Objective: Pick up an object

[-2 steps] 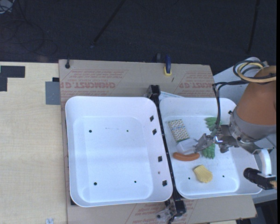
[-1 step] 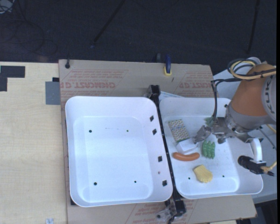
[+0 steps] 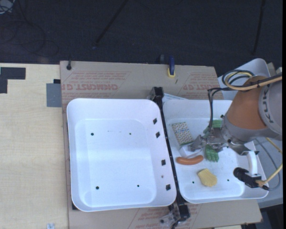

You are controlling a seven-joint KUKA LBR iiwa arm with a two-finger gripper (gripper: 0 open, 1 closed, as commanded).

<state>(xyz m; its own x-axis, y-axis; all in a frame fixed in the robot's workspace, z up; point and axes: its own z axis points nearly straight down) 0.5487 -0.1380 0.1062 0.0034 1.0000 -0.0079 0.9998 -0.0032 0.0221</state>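
The right bin [image 3: 190,192] holds several small objects. An orange sausage-shaped piece [image 3: 189,160] lies near its middle. A yellow lump [image 3: 207,178] sits toward the front. A speckled grey-green pad [image 3: 181,132] lies at the back left. A green toothed piece [image 3: 211,153] rests under the wrist, with another green bit [image 3: 217,124] behind it. My gripper [image 3: 195,145] hangs low over the bin, just above the sausage piece and beside the pad. Nothing is visibly between its fingers.
The left bin [image 3: 76,142] stands beside the right one, with a black clip strip [image 3: 162,142] between them. Cardboard [image 3: 109,82] lies under both bins. The grey arm with its orange band [image 3: 245,111] and cables covers the right bin's right side.
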